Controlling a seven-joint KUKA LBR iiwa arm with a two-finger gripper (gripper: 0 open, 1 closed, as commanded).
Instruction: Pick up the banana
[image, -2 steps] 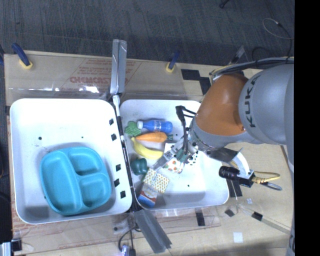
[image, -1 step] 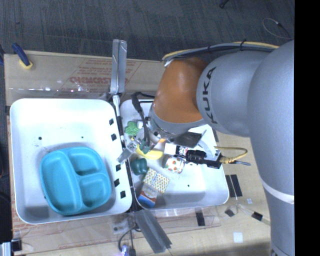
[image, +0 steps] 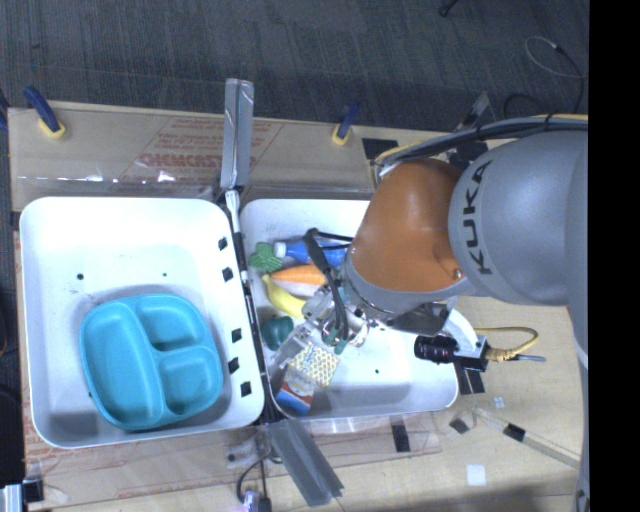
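Note:
The yellow banana (image: 282, 297) lies in the right bin (image: 400, 395), near its left wall, partly under an orange carrot-like piece (image: 298, 276). My gripper (image: 328, 320) hangs low over the bin just right of the banana, at about the level of its lower end. The grey arm with its orange band hides the bin's right and far parts. I see nothing yellow lifted off the bin floor.
Around the banana lie a green toy (image: 265, 258), a blue-and-white item (image: 300, 250), a teal piece (image: 277, 328) and a patterned pouch (image: 310, 367). The left bin (image: 60, 250) holds a blue divided tray (image: 150, 358). A metal divider (image: 236, 150) runs between the bins.

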